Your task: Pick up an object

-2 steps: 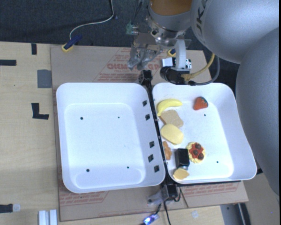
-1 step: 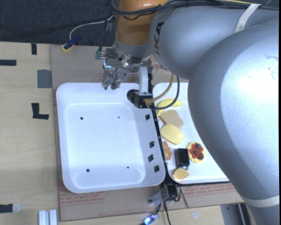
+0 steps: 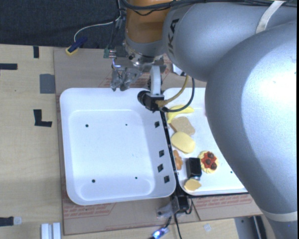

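Observation:
My gripper (image 3: 120,82) hangs over the far rim of the left white bin (image 3: 70,133), near its back right corner. Nothing shows between it and the bin. The right bin (image 3: 224,185) holds the loose objects along its left side: a yellow banana-like piece (image 3: 182,110), a tan bread slice (image 3: 183,126), a yellow oval piece (image 3: 183,143), a small orange piece (image 3: 177,159), a black block (image 3: 193,167), a yellow piece with red dots (image 3: 208,162) and a pale yellow round piece (image 3: 192,184). The arm hides much of the right bin.
A black fitting with a yellow cable (image 3: 149,101) sits at the far end of the rim between the bins. Black clips (image 3: 162,156) line that rim. Brown cardboard (image 3: 79,68) lies under both bins. A blue and yellow clip (image 3: 75,46) lies at the back.

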### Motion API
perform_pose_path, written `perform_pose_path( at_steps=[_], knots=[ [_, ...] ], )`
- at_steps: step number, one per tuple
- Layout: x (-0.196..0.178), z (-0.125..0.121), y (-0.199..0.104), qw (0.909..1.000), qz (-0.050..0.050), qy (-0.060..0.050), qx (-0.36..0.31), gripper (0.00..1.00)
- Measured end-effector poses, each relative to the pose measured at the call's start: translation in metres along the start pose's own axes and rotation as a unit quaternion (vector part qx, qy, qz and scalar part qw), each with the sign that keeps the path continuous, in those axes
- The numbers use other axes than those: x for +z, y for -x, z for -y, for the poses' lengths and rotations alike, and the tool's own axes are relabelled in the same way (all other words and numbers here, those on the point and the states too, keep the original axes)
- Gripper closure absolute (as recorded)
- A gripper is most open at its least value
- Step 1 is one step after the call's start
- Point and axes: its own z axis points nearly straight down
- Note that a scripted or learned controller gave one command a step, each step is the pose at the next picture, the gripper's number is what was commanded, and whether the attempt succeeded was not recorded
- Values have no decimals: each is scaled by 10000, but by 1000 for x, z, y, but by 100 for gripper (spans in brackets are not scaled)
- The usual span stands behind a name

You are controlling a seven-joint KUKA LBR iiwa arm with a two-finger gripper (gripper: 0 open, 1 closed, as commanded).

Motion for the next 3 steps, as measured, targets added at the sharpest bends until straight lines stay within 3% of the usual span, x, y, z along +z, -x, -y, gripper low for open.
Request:
perform_pose_path(
  at_steps=[1, 2, 3],
  knots=[
    [-68, -1, -74, 10000, -22, 44, -26, 100],
    [-73, -1, -70, 10000, 3, 6, -9, 100],
    [24, 113, -69, 10000, 24, -71, 3, 100]
  ],
)
